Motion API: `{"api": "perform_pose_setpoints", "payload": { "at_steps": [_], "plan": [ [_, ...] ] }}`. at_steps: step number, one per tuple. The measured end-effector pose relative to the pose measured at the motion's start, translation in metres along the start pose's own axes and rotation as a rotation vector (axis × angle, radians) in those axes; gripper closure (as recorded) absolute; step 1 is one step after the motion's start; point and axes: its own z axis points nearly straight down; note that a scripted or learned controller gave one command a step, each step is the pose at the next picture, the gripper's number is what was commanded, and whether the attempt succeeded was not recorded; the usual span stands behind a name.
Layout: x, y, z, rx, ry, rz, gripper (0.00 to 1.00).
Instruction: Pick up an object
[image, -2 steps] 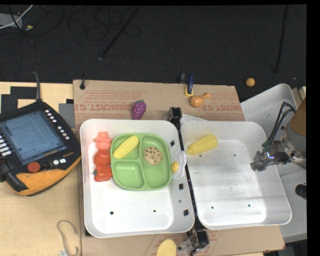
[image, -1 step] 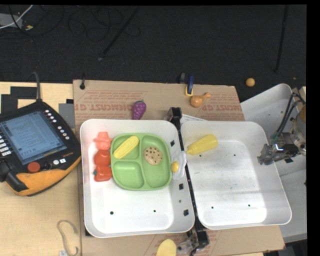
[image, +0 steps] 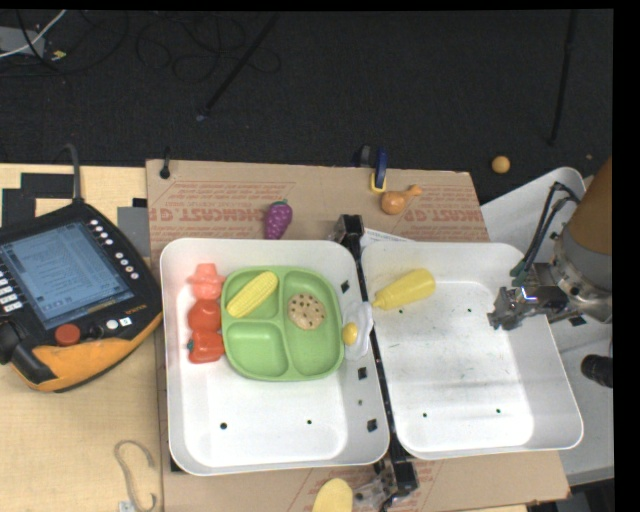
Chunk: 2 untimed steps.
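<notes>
Objects for picking sit mostly in the left bin (image: 200, 420): a green divided plate (image: 283, 325) carries a yellow corn cob (image: 250, 293) in its upper-left compartment and a brown speckled cookie (image: 306, 311) in its upper-right one. Just left of the plate, touching its rim, stand a pink toy (image: 206, 282) and, below it, a red toy (image: 205, 331). A small yellow piece (image: 350, 334) lies at the plate's right edge, near the wall between the bins.

In the right bin (image: 470, 420), one yellow object (image: 404, 289) lies tilted in the upper-left corner, well apart from the gripper (image: 506, 309), which hangs over that bin's right side with nothing seen between its fingers; how wide they stand I cannot tell.

Behind the bins, on the cardboard sheet (image: 230, 200), lie a purple grape bunch (image: 278, 218) and an orange pear-shaped toy (image: 397, 199). A small orange ball (image: 500, 164) rests on the dark floor beyond. A yellow item (image: 333, 495) sits below the bins at the front edge. A teach pendant (image: 70, 290) lies on the bench to the left
</notes>
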Motion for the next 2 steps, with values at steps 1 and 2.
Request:
{"api": "perform_pose_setpoints", "payload": {
  "at_steps": [1,2],
  "plan": [
    [0.053,-0.008,-0.006,0.001,0.001,-0.001,1.00],
    [0.105,-0.012,0.013,0.003,0.000,0.000,1.00]
  ]
}}
